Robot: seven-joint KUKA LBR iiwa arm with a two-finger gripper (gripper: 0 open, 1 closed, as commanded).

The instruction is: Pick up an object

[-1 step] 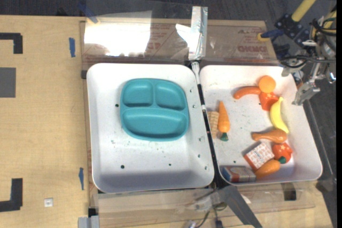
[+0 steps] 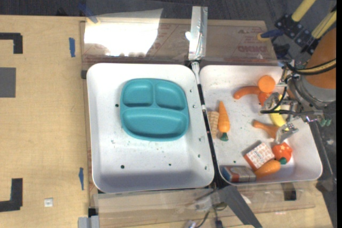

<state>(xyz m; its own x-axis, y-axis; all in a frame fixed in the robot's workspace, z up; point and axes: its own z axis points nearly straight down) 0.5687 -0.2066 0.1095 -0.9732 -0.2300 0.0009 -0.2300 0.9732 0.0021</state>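
- Jaws of the gripper (image 2: pixel 281 115) are low in the right bin (image 2: pixel 235 80), near its right side; whether they are spread or pressed together I cannot tell, since metal parts and cables crowd the spot.
- Just under the gripper lies a yellow piece (image 2: pixel 277 118), partly hidden, with a small orange stick (image 2: pixel 264 126) touching it on the left.
- Above these sit an orange ball (image 2: pixel 266 83) and a curved orange piece (image 2: pixel 246 92), side by side.
- Nearer the front of the bin lie a red tomato-like toy (image 2: pixel 282 151), a small box with a red and white pattern (image 2: pixel 259 154), and an orange carrot shape (image 2: pixel 267 167), close together.
- By the bin's left wall a carrot (image 2: pixel 223 120) with a green tip lies lengthwise, beside a tan waffle-like piece (image 2: pixel 213 122).
- A dark flat packet (image 2: pixel 239 173) rests at the front left corner.
- In the left bin (image 2: pixel 101 131) sits a teal divided plate (image 2: pixel 155 108), well apart from the gripper.
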